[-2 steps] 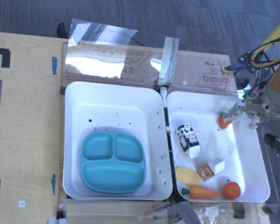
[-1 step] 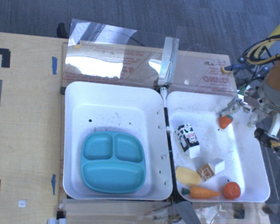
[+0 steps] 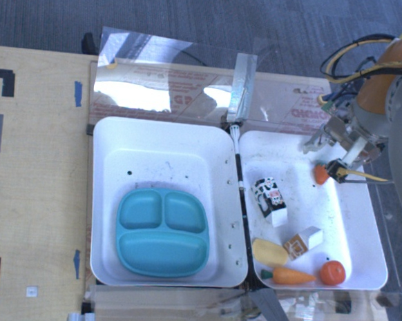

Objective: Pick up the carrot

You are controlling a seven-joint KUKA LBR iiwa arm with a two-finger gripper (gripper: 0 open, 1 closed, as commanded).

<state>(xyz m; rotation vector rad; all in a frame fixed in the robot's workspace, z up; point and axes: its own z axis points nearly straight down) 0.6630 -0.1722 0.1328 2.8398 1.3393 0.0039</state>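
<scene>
The carrot [image 3: 290, 275] is orange with a green end and lies flat along the front edge of the right bin [image 3: 362, 224]. It sits between a yellow piece [image 3: 270, 252] and a red tomato [image 3: 332, 272]. My gripper [image 3: 319, 141] hangs over the far right corner of that bin, well away from the carrot. No object is visible between its fingers.
A small orange round thing [image 3: 320, 175] lies just below the gripper. A black-and-white cow-patterned block [image 3: 270, 196] and a small brown and white box [image 3: 302, 243] sit mid-bin. The left bin [image 3: 112, 149] holds a teal divided plate [image 3: 162, 232].
</scene>
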